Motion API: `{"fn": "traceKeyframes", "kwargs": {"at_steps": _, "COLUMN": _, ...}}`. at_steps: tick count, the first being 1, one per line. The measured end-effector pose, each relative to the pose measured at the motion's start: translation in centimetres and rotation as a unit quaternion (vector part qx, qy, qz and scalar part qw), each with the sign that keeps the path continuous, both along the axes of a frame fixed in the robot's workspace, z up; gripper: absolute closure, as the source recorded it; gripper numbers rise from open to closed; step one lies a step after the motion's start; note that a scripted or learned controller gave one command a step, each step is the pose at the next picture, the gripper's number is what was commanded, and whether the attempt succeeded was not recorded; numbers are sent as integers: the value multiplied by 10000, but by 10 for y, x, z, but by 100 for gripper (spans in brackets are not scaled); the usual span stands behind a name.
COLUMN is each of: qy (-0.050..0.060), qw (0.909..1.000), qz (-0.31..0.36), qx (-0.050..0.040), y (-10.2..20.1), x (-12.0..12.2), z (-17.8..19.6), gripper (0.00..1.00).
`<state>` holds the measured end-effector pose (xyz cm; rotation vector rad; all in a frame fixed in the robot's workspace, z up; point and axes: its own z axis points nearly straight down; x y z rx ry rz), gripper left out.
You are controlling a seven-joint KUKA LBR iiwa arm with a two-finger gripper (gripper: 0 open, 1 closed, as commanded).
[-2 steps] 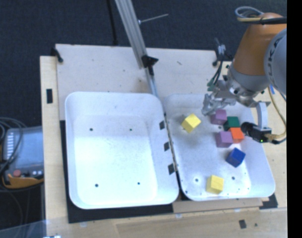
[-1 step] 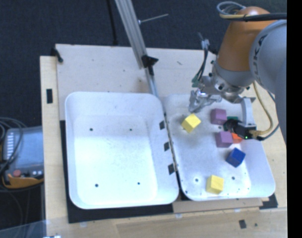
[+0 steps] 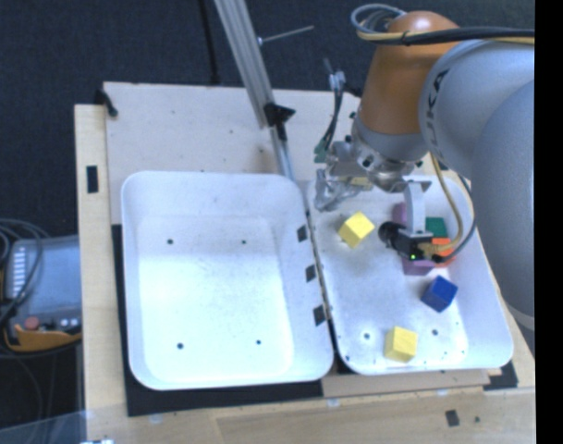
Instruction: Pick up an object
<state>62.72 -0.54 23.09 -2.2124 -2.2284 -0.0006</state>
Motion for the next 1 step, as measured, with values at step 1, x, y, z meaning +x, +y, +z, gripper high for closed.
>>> {"fn": "traceKeyframes", "kwargs": {"at_steps": 1, "qy": 2, "qw": 10000, "qz": 3, "qx": 1, "y": 62, "x": -1, "z": -3, "gripper": 100}}
